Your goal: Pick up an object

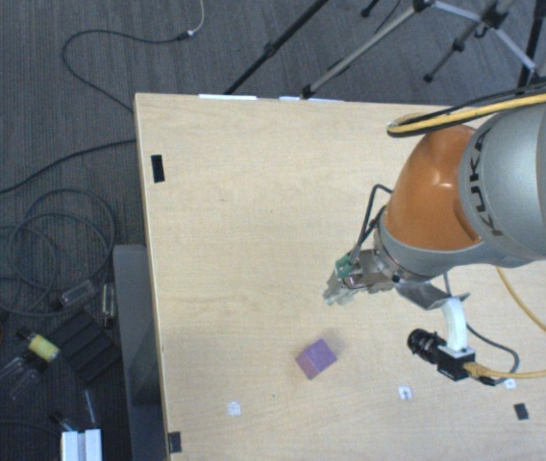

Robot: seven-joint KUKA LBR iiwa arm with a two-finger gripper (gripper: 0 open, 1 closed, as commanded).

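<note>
While cables [25, 221] litter the carpet [23, 104] | pale bench [235, 209] bears purple block [316, 357]

A pale wooden tabletop [254, 209] bears a small black mark [158, 168] far left; cables [33, 248] coil on grey carpet [52, 84] leftward.

I counted one purple block [315, 358] on the one table [254, 209]. One arm [484, 190] reached in, carrying one end effector [342, 286]. On the tabletop I made out three small black marks [158, 168] and two small white scraps [234, 409] for certain.
</note>
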